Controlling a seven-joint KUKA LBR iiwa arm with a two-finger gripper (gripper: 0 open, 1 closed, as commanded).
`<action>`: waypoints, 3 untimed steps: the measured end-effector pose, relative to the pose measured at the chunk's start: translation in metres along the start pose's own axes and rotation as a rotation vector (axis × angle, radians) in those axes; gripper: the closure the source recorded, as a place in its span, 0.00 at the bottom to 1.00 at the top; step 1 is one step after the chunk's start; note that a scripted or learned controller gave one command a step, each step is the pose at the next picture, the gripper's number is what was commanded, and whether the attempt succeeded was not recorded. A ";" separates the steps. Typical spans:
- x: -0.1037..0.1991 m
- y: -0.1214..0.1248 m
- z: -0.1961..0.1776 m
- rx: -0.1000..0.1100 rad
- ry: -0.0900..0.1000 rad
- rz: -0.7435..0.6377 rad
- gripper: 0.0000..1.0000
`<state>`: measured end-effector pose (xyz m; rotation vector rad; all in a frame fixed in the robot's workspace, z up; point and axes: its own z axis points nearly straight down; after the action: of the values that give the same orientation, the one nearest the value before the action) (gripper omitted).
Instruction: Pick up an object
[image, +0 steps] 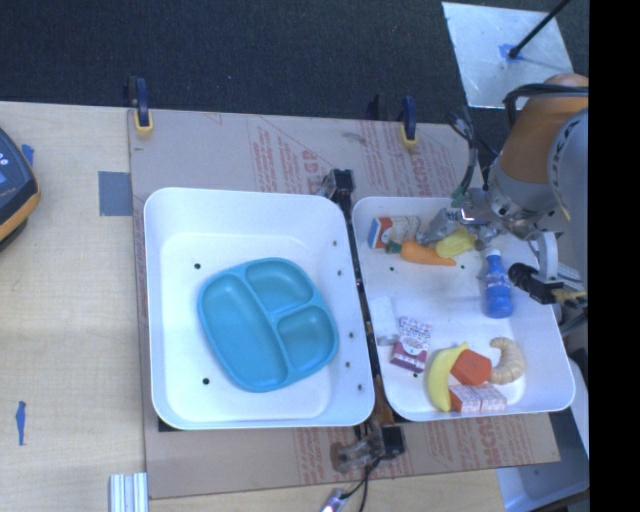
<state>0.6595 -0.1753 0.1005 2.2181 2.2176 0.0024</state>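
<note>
Saw the gripper (452, 226) low over the far end of the right bin (548, 398), right above a small yellow toy (457, 244). Could not tell if open or shut, or if anything was held.

Found an orange carrot (426, 254) lying flat, touching the yellow toy on its left. Looked like the closest things to pick. Guessed both were light plastic play food: hard, smooth and a bit slippery, not easy to break. Best to take the carrot across its thick middle, not at the thin tip. Might roll or slide away if squeezed near an end.

Spotted a blue bottle (496, 290) lying just to the right, round and likely to roll. Noticed a banana (438, 377), a red block (470, 367) and a tan curved toy (509, 359) packed close at the near end, harder to grab one alone. Saw a flat packet (412, 344) in the middle, likely thin and hard to pinch.

Saw only a blue plate (268, 322) in the left bin (160, 300).
</note>
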 end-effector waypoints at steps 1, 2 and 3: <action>0.033 -0.016 0.008 0.008 0.002 -0.006 0.00; 0.064 -0.057 0.009 0.009 0.002 -0.005 0.00; 0.081 -0.008 0.012 0.031 0.003 0.002 0.00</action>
<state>0.6511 -0.0948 0.0887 2.2371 2.2325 -0.0285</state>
